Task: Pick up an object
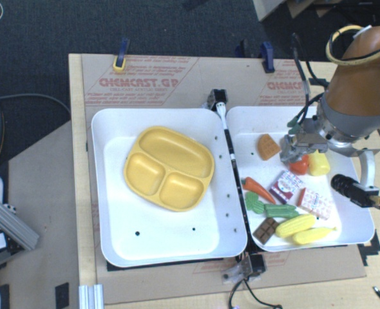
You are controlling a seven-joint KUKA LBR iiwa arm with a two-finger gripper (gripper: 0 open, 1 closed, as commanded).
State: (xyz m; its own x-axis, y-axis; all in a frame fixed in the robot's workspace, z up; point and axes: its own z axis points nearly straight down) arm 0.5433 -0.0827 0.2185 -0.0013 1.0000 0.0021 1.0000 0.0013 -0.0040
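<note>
The pincer hangs low over a small red tomato-like toy, its opening indiscernible; grasping and lifting seem next.

two white bins, one yellow tray, two clamps

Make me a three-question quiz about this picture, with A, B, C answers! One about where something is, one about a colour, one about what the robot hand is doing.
1. Where is the divided plate?
A. Left bin
B. Right bin
C. On the floor

2. What colour is the plate?
A. Blue
B. Yellow
C. Red

3. What is the gripper doing?
A. Resting on the plate
B. Carrying the corn
C. Hanging over the right bin, near the red tomato

Answers: 1 A, it lies in the left bin. 2 B, it is yellow all over. 3 C, it sits above the toy food.
</note>
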